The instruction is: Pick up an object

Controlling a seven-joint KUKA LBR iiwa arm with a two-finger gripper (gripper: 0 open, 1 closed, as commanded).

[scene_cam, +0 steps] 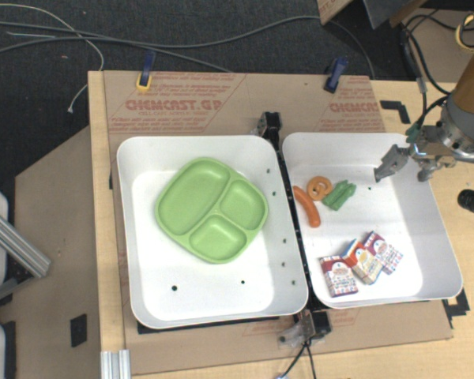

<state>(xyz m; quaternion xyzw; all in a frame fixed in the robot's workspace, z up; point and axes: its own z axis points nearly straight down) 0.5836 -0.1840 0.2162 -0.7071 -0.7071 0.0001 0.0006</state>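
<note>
Arm [468, 101] cut off by right edge; upper links out of frame. Gripper [403, 164] blurred, fingers too indistinct to read. Print on the 3 small cartons [359, 263] too small to make out. Orange ring [319, 188] partly overlaps the sausage-like piece [306, 206]; can't tell if joined.

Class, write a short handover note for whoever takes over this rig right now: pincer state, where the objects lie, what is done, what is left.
Pincer: open, holding nothing, over the upper right part of the right bin.
Right bin: orange ring, orange sausage and green piece near its left wall; small cartons toward the front.
Left bin: green divided plate.
Done: nothing picked yet.
Left: lower onto one object, close, lift.
</note>
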